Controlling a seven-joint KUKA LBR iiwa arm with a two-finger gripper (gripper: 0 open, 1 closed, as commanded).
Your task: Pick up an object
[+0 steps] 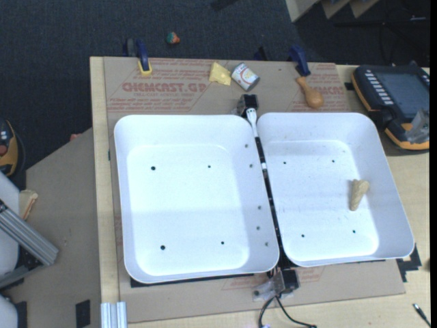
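A small tan, oblong object (358, 194) lies in the right bin (382, 142), toward its right side. The left bin (126, 156) sits beside it, its floor showing just a few dark dots.
On the board behind the bins lie a yellow piece (220, 74), a small white-and-grey item (245, 76) and an orange-brown handled object (309, 93). Blue clamps (143, 55) hold the board's back edge. A teach pendant (399, 100) rests at the far right.
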